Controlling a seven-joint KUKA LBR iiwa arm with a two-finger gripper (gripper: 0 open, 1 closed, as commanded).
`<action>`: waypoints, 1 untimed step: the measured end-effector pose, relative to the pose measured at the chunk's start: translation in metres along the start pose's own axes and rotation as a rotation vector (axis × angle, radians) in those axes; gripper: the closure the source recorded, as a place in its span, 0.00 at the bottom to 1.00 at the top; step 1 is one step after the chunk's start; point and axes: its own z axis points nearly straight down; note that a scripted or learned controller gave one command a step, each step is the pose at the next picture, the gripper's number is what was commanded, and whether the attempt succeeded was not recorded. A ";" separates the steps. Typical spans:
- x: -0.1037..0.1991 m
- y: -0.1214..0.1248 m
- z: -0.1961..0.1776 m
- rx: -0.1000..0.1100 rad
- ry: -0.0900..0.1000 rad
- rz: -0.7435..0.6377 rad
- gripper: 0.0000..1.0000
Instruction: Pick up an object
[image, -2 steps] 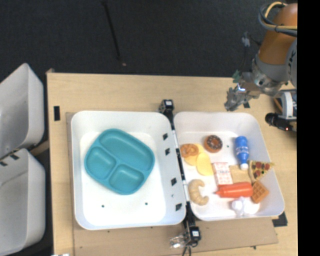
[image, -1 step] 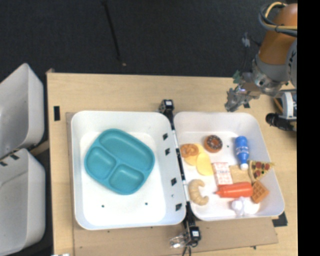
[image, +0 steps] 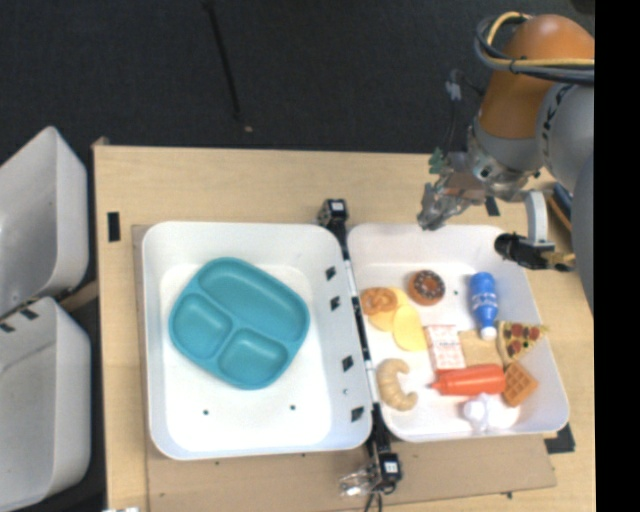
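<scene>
Grey arm (image: 520, 90) reaches from right, pincer (image: 437, 212) pointing down

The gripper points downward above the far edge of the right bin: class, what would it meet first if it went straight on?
Probably the right bin's far rim or the bare floor just inside it: the gripper hangs there, short of the chocolate doughnut. Depth is unclear from this slanted view.
</scene>
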 end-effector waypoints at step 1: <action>0.041 -0.005 -0.003 0.000 0.000 0.001 1.00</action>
